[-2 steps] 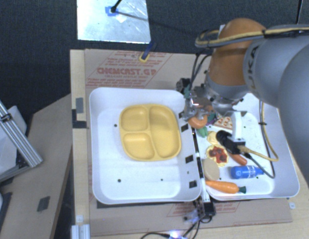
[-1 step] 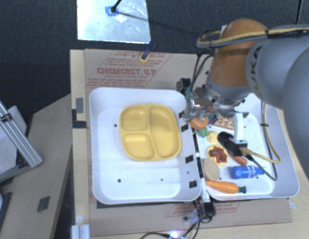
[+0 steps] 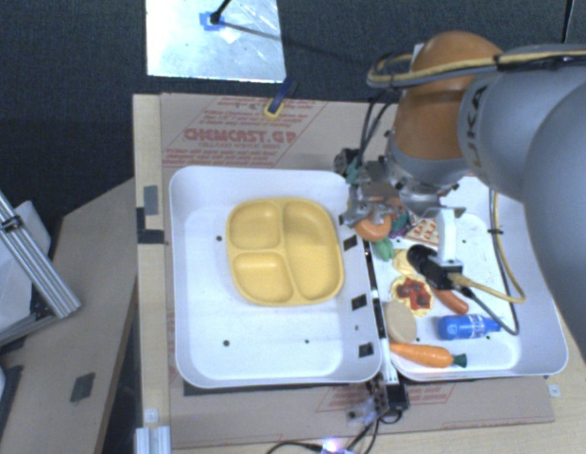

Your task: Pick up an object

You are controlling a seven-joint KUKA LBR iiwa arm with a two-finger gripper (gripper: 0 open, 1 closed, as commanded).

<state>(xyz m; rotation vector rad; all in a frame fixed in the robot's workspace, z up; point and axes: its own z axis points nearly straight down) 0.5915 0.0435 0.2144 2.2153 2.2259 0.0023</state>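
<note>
Gripper low over right bin near orange toy; finger state hidden, can't tell.

Bench bears cardboard sheet; two white bins atop.

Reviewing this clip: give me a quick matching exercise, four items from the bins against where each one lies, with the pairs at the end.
Things:
1. yellow divided plate
2. carrot
3. blue bottle
4. gripper

Places:
A. near front edge of the right bin
B. middle of the left bin
C. over the far left corner of the right bin
D. just behind the carrot, toward the right

Pairs: 1-B, 2-A, 3-D, 4-C
</note>
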